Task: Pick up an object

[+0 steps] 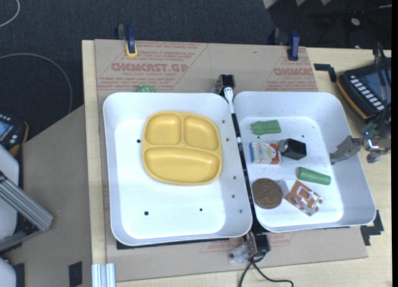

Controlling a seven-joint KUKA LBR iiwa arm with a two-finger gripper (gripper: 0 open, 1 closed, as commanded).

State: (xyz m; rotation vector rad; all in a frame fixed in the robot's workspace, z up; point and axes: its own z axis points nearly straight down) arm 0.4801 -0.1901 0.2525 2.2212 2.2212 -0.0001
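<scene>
The gripper (348, 149), whose state I cannot tell, sits at the right bin's (336, 108) rim, with the green block (313, 175) nearest, toward eight o'clock, long axis running ten-to-four.

Dark grey carpet floor (62, 12) around a pale wooden bench (93, 174), blue clamps (130, 35) along its far edge

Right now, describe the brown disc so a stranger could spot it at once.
Look in the right bin, the one beside the bin with the yellow plate. In its near-left corner lies the brown disc, next to an orange-and-white packet. It is the bin's one round, flat, dark brown thing.
</scene>
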